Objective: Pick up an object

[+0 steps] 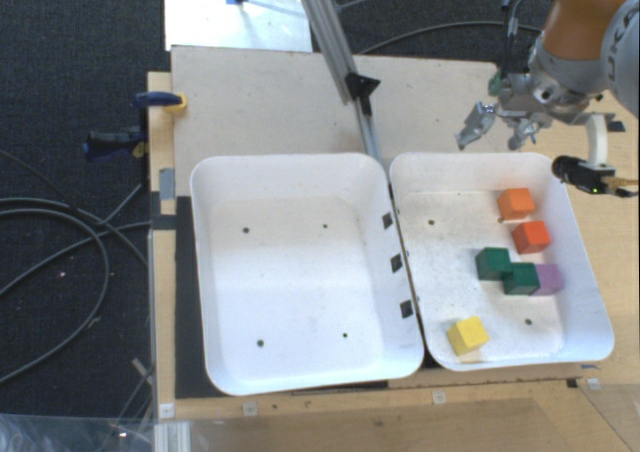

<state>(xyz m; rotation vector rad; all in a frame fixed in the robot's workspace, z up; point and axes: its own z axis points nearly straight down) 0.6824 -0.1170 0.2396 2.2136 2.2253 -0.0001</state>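
A dark carpeted floor with loose black cables [60, 240] lies at the far left. Next comes the pale tabletop [260, 105], with a blue and yellow clamp [150, 102] gripping its left edge. A slanted metal pole [330, 30] crosses the upper middle and meets the tabletop just behind the two bins.

The left white bin [205, 270] has nothing in it but a few dark dots on its floor. Touching its right side is the right white bin [590, 325], which holds six small blocks. A yellow block [467, 335] sits near the front, apart from the others. Further back and to the right, two dark green blocks [506, 271] touch each other, with a purple block [548, 279] pressed against the right one. Behind them sit a red-orange block [531, 236] and, just behind that, an orange block [516, 203].

At the upper right, the grey arm with its orange band [592, 15] reaches in. Its tool [498, 126] hangs above the back rim of the right bin, fingers spread wide with nothing between them, well apart from every block.
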